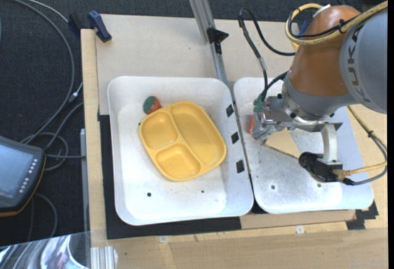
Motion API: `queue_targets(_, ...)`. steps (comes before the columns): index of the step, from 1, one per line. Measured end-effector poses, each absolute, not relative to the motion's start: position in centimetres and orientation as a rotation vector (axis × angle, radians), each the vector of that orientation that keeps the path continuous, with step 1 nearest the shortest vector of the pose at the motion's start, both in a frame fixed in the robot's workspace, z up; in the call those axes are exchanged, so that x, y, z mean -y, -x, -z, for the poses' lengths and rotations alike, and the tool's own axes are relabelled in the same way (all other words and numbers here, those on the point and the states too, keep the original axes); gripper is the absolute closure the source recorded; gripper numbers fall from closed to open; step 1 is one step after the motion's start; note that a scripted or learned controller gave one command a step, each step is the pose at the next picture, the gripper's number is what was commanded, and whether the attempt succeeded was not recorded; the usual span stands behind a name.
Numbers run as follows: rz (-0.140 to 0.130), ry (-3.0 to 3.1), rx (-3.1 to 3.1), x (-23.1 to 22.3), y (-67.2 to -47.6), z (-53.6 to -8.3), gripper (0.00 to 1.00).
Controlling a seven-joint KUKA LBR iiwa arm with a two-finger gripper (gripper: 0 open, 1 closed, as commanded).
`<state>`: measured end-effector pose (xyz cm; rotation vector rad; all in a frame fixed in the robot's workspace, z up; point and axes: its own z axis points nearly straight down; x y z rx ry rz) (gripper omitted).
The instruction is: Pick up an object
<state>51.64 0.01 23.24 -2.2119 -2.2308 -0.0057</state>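
While the gripper (263, 125) sits low at the left edge of the right bin (289, 191), beside something small and red (251, 124), whether it grips anything cannot be told. Nothing is visibly lifted, so the pick seems undone. At frame centre, the left bin (123, 95) holds a yellow divided tray (181, 140) and a small red-green object (151, 103).

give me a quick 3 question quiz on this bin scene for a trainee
1. True or false: the yellow tray lies in the left bin.
2. The small red and green thing sits: A) touching the tray's far left edge, B) in the right bin, C) on the wooden bench.
3. Fill in: the gripper is over the ____ bin, near its left wall.

Key
1. True
2. A
3. right
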Motion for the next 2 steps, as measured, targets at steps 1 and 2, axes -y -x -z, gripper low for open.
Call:
queue_targets(1,0.005,2.214,2.228,-4.4,-53.4,-23.7,1.0)
queue_targets(2,0.003,2.214,2.228,-9.7,-55.1,-22.6,1.0)
